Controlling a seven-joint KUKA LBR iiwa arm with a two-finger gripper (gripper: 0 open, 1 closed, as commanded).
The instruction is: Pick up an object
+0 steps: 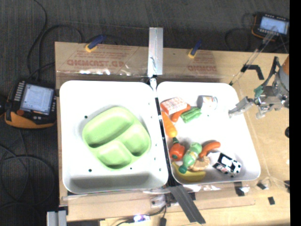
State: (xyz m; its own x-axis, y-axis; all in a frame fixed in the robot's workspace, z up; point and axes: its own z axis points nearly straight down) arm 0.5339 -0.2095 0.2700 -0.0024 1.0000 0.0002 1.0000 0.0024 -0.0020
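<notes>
right bin (pixel 244 126) toys (pixel 193 154) left of gripper (pixel 242 106)

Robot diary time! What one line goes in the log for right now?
step: reaching in | pincer: over right bin's right edge, holding nothing | toys: piled in right bin | green tray: in left bin

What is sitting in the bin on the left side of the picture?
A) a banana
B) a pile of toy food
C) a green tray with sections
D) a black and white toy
C, because the green tray with its divided sections lies in the left bin, while the toy food is heaped in the right bin.
</notes>
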